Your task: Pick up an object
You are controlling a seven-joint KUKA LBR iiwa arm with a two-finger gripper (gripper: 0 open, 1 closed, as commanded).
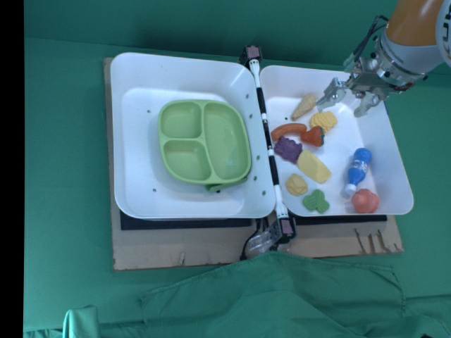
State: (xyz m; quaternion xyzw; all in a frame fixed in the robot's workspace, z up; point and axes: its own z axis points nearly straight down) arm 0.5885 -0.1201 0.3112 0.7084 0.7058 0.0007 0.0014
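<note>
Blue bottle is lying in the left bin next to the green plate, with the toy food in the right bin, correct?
Not quite. The camera view shows the blue bottle in the right bin with the toy food; the green plate sits alone in the left bin.

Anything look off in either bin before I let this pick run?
Nothing stands out. The green divided plate lies flat in the left bin, the toy foods sit loose in the right bin, and the blue bottle lies on its side. The gripper hovers open above.

Glossy white plastic bins [141, 189] sit on matt brown cardboard [141, 248] over wrinkled green cloth [282, 294], holding a smooth light-green plastic plate [204, 143].
</note>
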